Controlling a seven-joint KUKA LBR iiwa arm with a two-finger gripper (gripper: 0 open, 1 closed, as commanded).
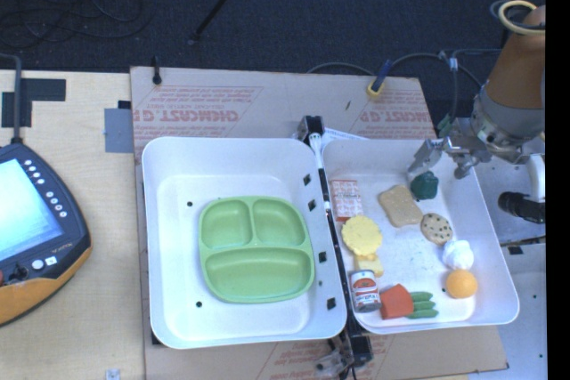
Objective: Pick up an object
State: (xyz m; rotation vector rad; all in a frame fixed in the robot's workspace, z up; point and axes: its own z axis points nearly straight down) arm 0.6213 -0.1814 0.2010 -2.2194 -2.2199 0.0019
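My gripper (443,165) hangs over the far part of the right bin (499,298), its two fingers spread apart and open, with nothing between them. Just below the left fingertip lies a small dark green object (426,186); I cannot tell if they touch. Nearby in that bin lie a tan bread slice (400,206), a chocolate-chip cookie (436,228), a yellow piece (362,236), a red-and-white packet (346,194), a white lump (459,254), an orange ball (460,284), a small can (364,289) and a red block beside green pods (405,303).
The left bin (169,191) holds a green divided plate (256,246). A ridge with black clips (319,218) separates the bins. A teach pendant (36,227) lies off the bench to the left. Cables trail behind the arm at the right.
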